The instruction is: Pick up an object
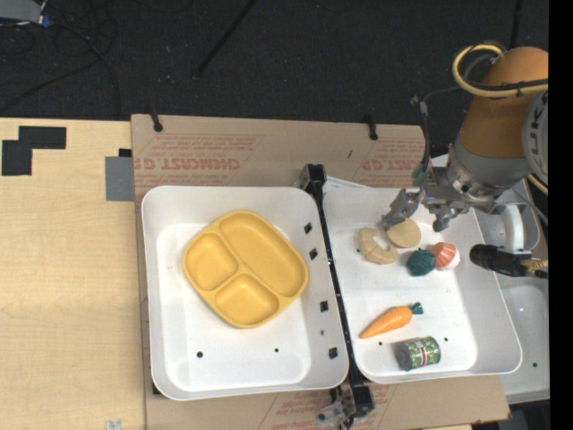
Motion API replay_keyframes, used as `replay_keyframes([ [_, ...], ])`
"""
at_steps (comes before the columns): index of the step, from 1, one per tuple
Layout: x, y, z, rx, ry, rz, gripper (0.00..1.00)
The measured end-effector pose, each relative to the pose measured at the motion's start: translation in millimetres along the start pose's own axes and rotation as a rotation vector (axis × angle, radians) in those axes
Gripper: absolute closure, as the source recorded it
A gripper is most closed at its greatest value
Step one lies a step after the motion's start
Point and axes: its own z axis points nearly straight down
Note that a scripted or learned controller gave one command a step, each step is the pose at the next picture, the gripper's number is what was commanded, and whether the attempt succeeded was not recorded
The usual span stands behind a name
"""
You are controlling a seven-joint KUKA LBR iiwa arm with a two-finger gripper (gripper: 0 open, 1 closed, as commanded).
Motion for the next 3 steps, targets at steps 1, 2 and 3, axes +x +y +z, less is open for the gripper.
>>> replay_keyframes([
  [1, 0.0, 1.8, -4.9, -0.009, -0.001, -0.001, 0.0],
  [2, 0.7, 1.5, 42.3, -0.004, 0.0, -0.001, 0.0],
  [3, -7.2, -5.7, 100.8, -0.003, 0.0, 0.0, 0.0],
])
